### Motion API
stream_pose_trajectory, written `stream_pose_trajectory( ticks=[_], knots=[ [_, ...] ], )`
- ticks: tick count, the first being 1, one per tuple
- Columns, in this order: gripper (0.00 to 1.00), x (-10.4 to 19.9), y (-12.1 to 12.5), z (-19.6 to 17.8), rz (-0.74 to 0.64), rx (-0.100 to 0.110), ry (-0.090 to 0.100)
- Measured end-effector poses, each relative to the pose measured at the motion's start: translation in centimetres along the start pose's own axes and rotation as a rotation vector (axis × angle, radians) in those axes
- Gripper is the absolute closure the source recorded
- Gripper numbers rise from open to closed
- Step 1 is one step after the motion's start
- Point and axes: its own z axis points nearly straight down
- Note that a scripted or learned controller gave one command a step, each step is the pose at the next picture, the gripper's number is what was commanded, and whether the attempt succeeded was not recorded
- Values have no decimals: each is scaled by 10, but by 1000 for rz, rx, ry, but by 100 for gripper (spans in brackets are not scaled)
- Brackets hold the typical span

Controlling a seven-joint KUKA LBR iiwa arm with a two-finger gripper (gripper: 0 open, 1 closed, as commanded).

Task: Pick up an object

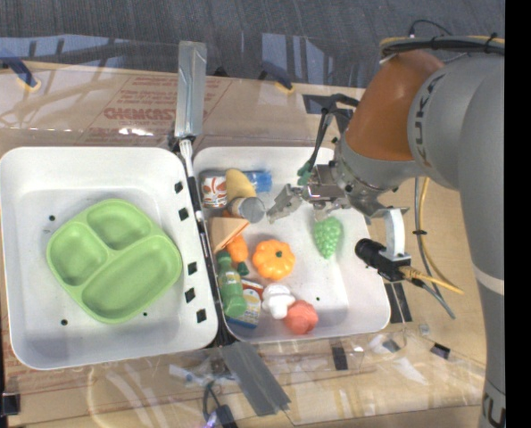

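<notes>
Hidden: the arm covers the right bin's far right corner.
Gripper: we see its fingers spread, nothing between them.
Green grapes: right bin, just beside the gripper — long axis runs toward the near rim.

You are looking at a robotics lab: a KUKA arm beside taped-down white bins over grey carpet.

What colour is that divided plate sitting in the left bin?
The divided plate is light green all over, with three compartments; it shows plainly in the camera view.
</notes>
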Motion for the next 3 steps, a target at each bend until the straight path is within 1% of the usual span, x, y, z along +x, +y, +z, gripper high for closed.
stream_pose_trajectory(
  ticks=[1, 2, 3],
  knots=[
    [0, -14, -37, 115, -223, -4, 0],
    [100, -14, -38, 110, -227, 6, 3],
    [100, 40, -44, -1, -232, -6, -2]
  ],
)
